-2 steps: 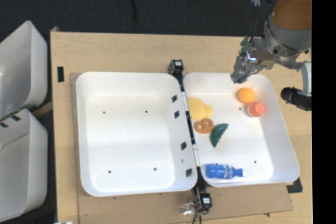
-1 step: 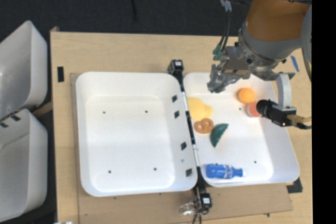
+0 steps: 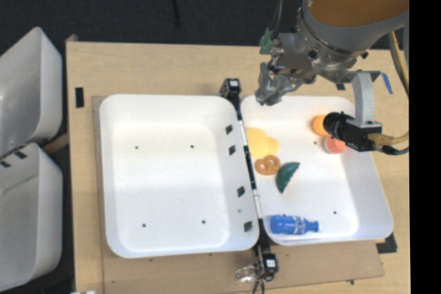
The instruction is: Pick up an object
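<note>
We see the gripper above the right bin's far-left corner; 6 small objects lie inside.

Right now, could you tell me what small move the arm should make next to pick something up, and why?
Probably shift the gripper toward the camera and lower it over the yellow object. The gripper hangs at the right bin's far edge with nothing visible between its fingers, and that yellow piece lies nearest, just ahead of the orange ring.
</note>
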You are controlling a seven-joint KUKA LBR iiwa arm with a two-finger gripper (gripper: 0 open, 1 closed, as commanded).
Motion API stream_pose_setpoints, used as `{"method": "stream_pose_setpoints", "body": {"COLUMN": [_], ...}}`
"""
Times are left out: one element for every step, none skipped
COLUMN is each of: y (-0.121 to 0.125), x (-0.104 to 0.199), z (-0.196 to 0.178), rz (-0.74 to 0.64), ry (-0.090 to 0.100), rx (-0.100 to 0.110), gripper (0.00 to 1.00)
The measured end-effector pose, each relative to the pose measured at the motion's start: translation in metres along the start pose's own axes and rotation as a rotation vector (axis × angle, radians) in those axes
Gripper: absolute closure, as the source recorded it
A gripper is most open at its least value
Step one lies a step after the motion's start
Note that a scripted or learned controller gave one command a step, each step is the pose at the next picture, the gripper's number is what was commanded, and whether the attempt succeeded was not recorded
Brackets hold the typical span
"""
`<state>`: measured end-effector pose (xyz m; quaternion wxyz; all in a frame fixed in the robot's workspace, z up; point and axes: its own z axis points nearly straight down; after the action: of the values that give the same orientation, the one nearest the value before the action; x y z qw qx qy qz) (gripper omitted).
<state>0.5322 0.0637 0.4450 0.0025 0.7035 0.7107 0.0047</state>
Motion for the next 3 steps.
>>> {"method": "stream_pose_setpoints", "body": {"y": [-0.044,-0.042,-0.033], "x": [0.037,0.104,0.151], "z": [0.033,0.039,0.117], "rz": [0.004,0.001,0.004], "ry": [-0.003,-0.002,-0.006], "rx": [0.013,0.01,0.018], "gripper": [1.0,1.0,1.0]}}
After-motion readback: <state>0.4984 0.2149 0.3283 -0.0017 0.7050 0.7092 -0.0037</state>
